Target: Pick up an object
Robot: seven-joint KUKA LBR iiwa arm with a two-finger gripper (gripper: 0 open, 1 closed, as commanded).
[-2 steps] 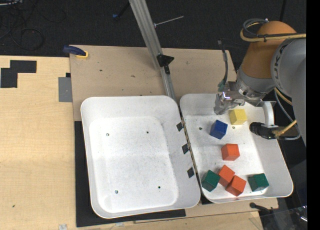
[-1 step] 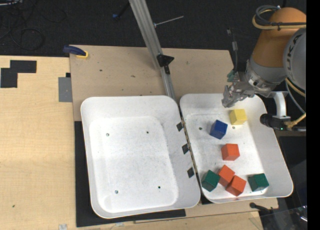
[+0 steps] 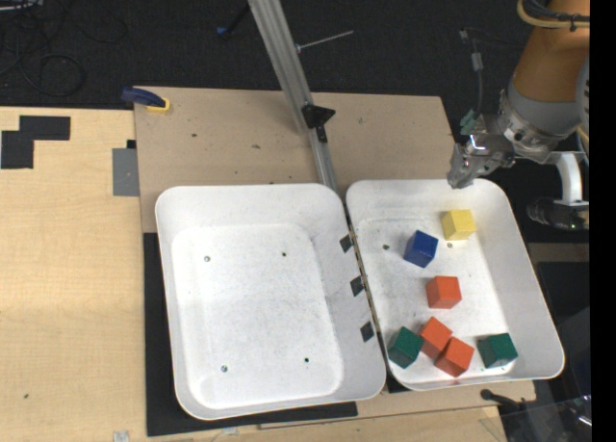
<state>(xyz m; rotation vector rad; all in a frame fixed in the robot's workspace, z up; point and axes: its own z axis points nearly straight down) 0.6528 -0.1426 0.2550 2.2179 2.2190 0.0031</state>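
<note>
The right bin [image 3: 520,238] holds several small blocks. A yellow block [image 3: 458,224] lies near its far edge, with a blue block [image 3: 420,248] just left of it. A red block [image 3: 444,292] sits mid-bin. At the near end are a green block [image 3: 405,346], two orange-red blocks [image 3: 436,334] [image 3: 455,356] touching each other, and another green block [image 3: 497,350]. My gripper [image 3: 463,172] hangs over the bin's far rim, above and slightly behind the yellow block, with nothing visible in it.
The left bin [image 3: 183,238] lies beside the right one, joined by black clips [image 3: 354,284]. A slanted aluminium rail [image 3: 287,65] rises behind the bins. A blue-and-yellow clamp [image 3: 146,98] sits at the board's far left corner.
</note>
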